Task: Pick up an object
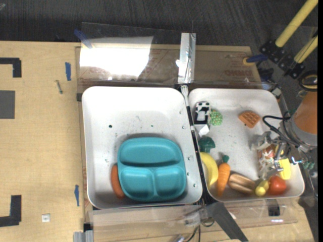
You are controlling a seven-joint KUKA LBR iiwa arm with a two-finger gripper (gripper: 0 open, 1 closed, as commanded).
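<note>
The left bin (96, 135) held a teal tray (150, 174). In the right bin (237, 135), the gripper (270, 153) hovered near a tomato (276, 185); its opening could not be determined. Recommended: descend vertically, centred on one item, clear of neighbours.

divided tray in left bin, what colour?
Teal, seen in the camera view: the divided tray lies in the left bin.

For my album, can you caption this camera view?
Gripper low in right bin among toy food; teal divided tray fills left bin.
</note>
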